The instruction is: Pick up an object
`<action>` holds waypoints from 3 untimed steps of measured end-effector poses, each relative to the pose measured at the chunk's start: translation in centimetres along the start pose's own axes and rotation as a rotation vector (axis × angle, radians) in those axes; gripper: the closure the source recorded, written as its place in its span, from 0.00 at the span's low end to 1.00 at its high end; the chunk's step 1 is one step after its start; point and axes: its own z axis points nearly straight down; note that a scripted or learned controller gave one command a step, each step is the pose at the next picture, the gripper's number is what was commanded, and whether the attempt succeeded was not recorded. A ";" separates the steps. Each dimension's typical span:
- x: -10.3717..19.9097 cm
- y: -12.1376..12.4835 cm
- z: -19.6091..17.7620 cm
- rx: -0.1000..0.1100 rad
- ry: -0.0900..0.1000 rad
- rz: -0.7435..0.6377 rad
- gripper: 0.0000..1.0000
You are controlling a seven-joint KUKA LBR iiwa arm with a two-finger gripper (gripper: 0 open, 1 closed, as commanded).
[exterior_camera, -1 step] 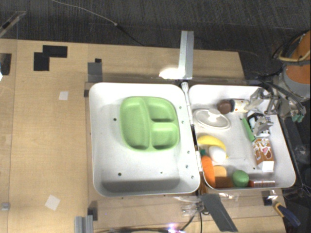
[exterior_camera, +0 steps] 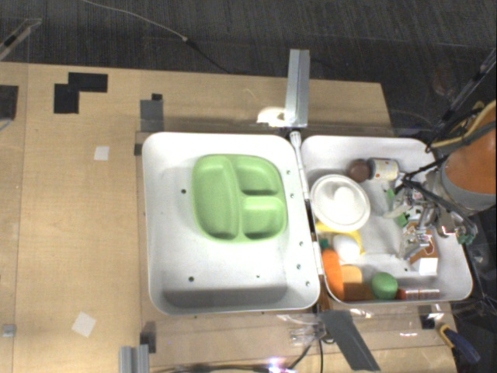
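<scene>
Pincer (exterior_camera: pixel 417 228) hangs low over the right-hand side of the right bin (exterior_camera: pixel 463 287), a cluster of dark cables and small parts, carried by the grey arm (exterior_camera: pixel 466 196) with its orange band, which comes in from the right edge. Whether it is clenched or released cannot be told from this view, and nothing can be made out in its grasp.

The things to pick all lie in that right bin. Along its near wall sit a reddish-brown tube (exterior_camera: pixel 419 292) lying on its side, a green ball (exterior_camera: pixel 384 285) just beside it, a tan block (exterior_camera: pixel 353 282) and an orange carrot-shaped piece (exterior_camera: pixel 331 266) against the near left corner. A small white and orange piece (exterior_camera: pixel 427 266) lies just below the pincer. Farther in, a small white cup (exterior_camera: pixel 347 247) stands next to the orange piece, and beyond it a white bowl (exterior_camera: pixel 339 200) rests on something yellow (exterior_camera: pixel 342 228) whose edge shows under its near rim. At the far wall a brown ball (exterior_camera: pixel 359 169) lies beside a white can (exterior_camera: pixel 384 168) on its side.

The left bin (exterior_camera: pixel 167 278) holds a green divided tray (exterior_camera: pixel 237 196), set toward its far right part. Both bins sit on the tan wooden bench (exterior_camera: pixel 70 231). At the far side, a grey metal post (exterior_camera: pixel 298 88) stands where the two bins meet.
</scene>
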 end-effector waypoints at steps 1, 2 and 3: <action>2.3 0.1 0.7 0.001 -0.006 0.025 0.00; 4.4 0.3 0.6 0.000 -0.007 0.128 0.00; 5.0 0.9 0.6 0.003 -0.008 0.123 0.00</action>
